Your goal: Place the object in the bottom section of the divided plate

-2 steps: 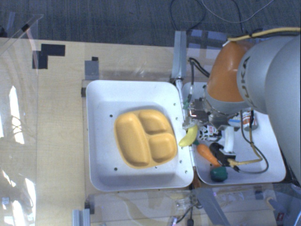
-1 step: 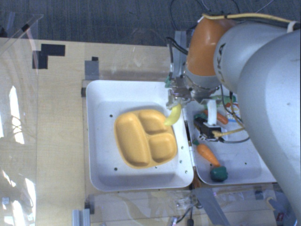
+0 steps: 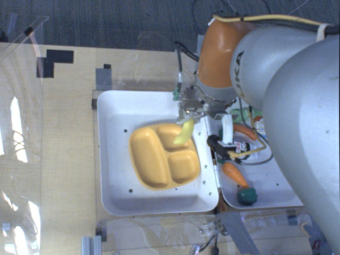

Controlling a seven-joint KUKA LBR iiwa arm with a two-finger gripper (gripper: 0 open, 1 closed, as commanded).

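A yellow divided plate (image 3: 159, 161) lies in the left white bin (image 3: 114, 158). It has one long section on the left and two smaller ones on the right. My gripper (image 3: 189, 116) hovers over the plate's upper right corner, shut on a pale yellow-green banana-like object (image 3: 184, 133). The object hangs down tilted from the fingers, over the right rim of the plate's upper right section. The orange band and grey arm hide the bin wall behind the gripper.
The right bin (image 3: 276, 193) holds an orange carrot (image 3: 234, 174), a dark green round thing (image 3: 247, 196) near its front edge, and another orange piece (image 3: 245, 131) partly under the arm. The divider between bins runs just right of the plate.
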